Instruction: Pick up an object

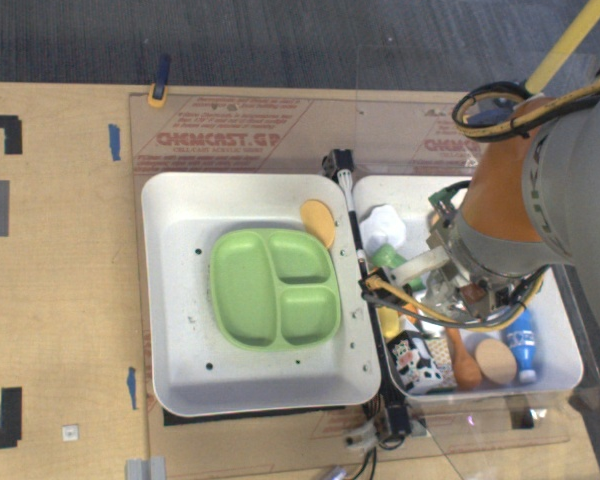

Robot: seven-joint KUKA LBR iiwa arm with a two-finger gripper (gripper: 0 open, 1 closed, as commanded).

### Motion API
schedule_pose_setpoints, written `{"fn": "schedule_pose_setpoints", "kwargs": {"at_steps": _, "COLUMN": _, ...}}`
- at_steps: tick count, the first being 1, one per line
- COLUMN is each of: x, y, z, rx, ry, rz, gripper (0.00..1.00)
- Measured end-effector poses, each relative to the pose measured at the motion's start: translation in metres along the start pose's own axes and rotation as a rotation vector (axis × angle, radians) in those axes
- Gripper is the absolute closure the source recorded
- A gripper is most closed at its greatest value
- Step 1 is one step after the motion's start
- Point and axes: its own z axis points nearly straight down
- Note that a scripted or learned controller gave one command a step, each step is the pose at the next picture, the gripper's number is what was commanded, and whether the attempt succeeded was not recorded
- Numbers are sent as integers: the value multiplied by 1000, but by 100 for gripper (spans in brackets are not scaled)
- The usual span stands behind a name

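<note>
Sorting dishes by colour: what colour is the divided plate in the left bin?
Light green; the divided plate shows plainly in the camera view.

Gripper (450, 293): low over the right bin (570, 353), among cluttered items; finger state hidden by the wrist.
Arm (540, 188): grey with an orange band, rising to the gripper's upper right.
White crumpled item (383, 228): just up and left of the gripper.
Black-and-white patterned item (415, 360): below the gripper.
Tan egg shape (496, 361): below right, next to a blue bottle (522, 348).
Left bin (170, 298): well left of the gripper, bearing a green divided plate (275, 288) and a yellow-orange piece (319, 220).
</note>
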Motion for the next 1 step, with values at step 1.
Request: {"fn": "schedule_pose_setpoints", "kwargs": {"at_steps": 1, "x": -15, "y": 74, "z": -59, "rx": -7, "ry": 8, "rz": 109, "gripper": 100}}
